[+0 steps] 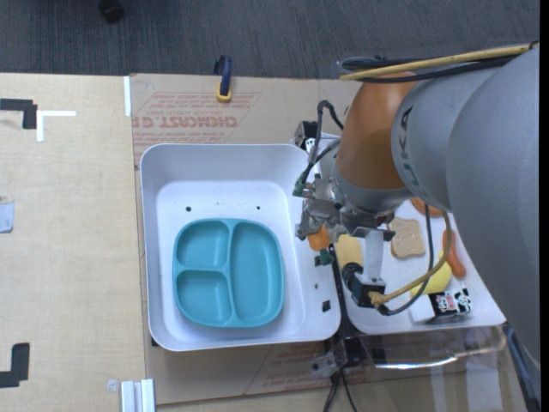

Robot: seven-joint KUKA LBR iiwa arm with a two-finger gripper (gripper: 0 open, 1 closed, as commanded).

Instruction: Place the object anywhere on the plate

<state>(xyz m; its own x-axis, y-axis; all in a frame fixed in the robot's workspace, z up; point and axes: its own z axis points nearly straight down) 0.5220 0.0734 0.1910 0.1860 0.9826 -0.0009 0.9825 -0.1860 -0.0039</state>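
1. Tabletop (60, 273): pale wood surface at the left of the view, with a sheet of brown cardboard (193, 114) under the bins.
2. Left bin (214, 166): shallow, white, with rounded corners. It holds the plate (229, 273), teal, three compartments, lying flat toward the bin's near-left part. Bare white floor runs along the far side and the right side of the plate.
3. Right bin (480, 312): white, touching the left bin along a shared wall. Much of it is hidden beneath the arm; its near edge and near-right corner show.
4. Arm (480, 136): grey, with an orange band (369, 136), entering from the right and reaching down over the right bin, next to the shared wall. Cables loop around the wrist.
5. Claw (319, 234): low over the shared wall, at the left edge of the right bin. Whether its jaws stand wide or narrow cannot be told.
6. Objects in the right bin: a small orange piece (319, 239) just at the claw; a yellow block (349, 251) just beside it; a toast slice (408, 239); a banana (436, 275); a black-and-white carton (448, 303). Which one is the task's object cannot be told; all lie in the right bin, none on the plate.
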